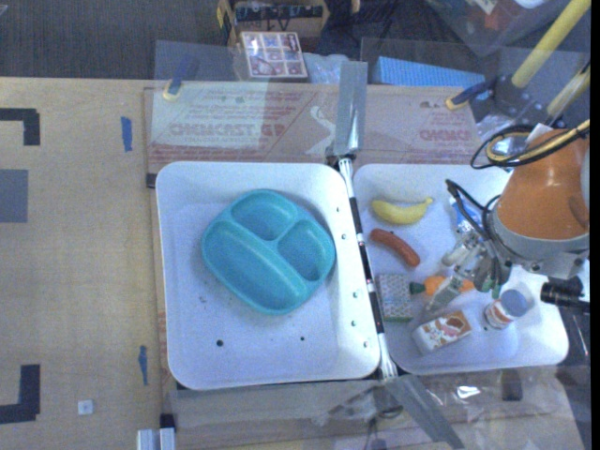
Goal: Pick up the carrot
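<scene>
Wooden bench carries two white bins side by side. Near edge of right bin: small carton, little bottle. Mid bin: green sponge, carrot just right of it. Gripper sits right over carrot, touching or nearly; can't tell grip or finger opening. Further back: sausage, then banana. Left bin holds blue divided plate. Cardboard behind bins.

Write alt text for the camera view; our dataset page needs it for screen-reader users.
The grey-and-orange arm's tool hangs low over the carrot in the right bin, among a banana, sausage, small carton and bottle. The left bin holds a blue divided plate.
</scene>
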Available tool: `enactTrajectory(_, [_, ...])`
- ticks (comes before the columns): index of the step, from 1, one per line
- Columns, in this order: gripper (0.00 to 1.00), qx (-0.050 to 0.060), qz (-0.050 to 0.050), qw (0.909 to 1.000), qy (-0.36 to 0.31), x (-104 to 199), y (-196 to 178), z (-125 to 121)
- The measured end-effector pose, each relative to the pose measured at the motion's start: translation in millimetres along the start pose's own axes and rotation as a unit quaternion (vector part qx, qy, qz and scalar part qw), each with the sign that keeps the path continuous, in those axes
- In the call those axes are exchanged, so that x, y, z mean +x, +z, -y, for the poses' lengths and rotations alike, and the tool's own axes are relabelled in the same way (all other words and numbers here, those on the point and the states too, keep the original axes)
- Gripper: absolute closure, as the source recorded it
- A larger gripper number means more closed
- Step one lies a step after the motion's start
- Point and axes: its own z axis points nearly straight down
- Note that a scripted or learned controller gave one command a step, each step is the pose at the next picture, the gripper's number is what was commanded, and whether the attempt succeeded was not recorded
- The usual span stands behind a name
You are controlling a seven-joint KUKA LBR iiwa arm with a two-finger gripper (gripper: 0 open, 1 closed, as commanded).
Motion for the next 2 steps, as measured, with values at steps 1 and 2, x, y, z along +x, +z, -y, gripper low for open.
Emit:
enactTrajectory(1, [1.00, -0.002, 0.003, 1.0000, 0.001, -2, -11, 0])
enactTrajectory(2, [1.00, 0.001, -0.001, 0.9928, 0.120, 35, -104, -13])
